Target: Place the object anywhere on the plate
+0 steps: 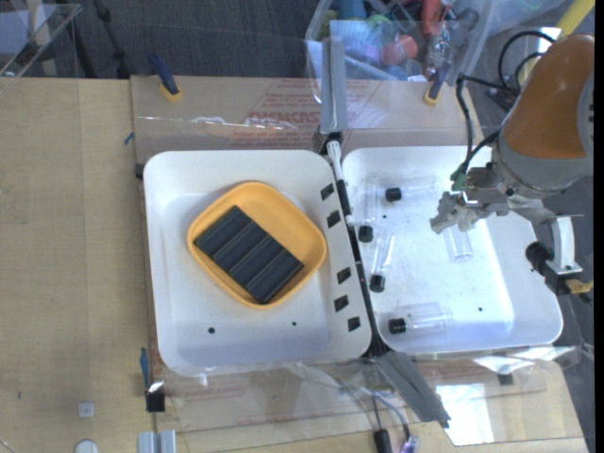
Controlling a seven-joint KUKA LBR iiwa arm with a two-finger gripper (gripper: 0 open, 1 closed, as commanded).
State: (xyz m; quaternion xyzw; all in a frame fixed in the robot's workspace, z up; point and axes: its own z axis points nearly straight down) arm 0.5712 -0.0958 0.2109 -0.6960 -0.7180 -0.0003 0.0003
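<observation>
A: Where is the object?

B: The dark ribbed slab [248, 250] lies flat in the yellow plate [300, 226], which sits in the left bin [170, 281], toward that bin's far side.

A: And the jaws [451, 217]?

B: Over the right bin [510, 300], near its far right corner, well apart from the plate. Whether they are released or clenched, I cannot tell.

A: Anything else in that bin?

B: Clear tubes with black caps: one [418, 322] by the near edge, others [377, 253] along the divider [347, 262].
</observation>
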